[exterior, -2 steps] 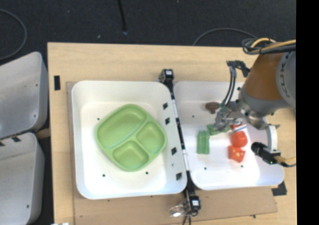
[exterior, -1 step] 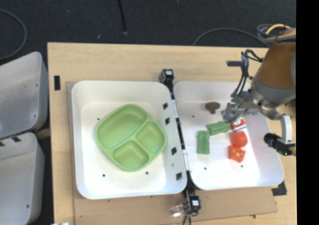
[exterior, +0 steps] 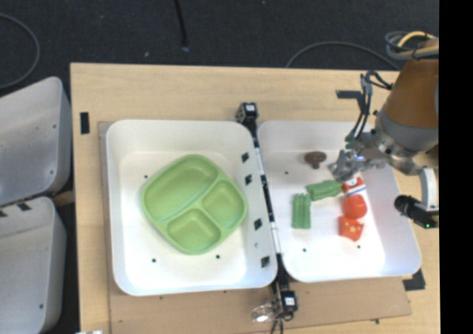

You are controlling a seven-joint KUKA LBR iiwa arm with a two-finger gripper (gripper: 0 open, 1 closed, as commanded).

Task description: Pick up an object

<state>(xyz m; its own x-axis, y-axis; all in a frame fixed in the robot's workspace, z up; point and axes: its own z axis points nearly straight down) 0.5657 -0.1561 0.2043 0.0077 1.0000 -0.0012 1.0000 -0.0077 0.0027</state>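
Observation:
The right bin [exterior: 325, 262] holds a small brown object [exterior: 315, 157] near its back, a green ridged block [exterior: 301, 211] in the middle, a second green piece [exterior: 323, 191] lying at an angle, and two red objects [exterior: 353, 207] [exterior: 350, 230] to the right. My gripper [exterior: 346, 169] hangs low over the right bin, just above the angled green piece and next to a small red, white and blue item [exterior: 355, 188]. The arm comes in from the right.
The left bin [exterior: 129, 266] holds a green divided plate [exterior: 194, 203]. A metal divider with black clips [exterior: 260, 192] separates the bins. Cables lie on the dark floor behind the bench. White chairs stand at the left.

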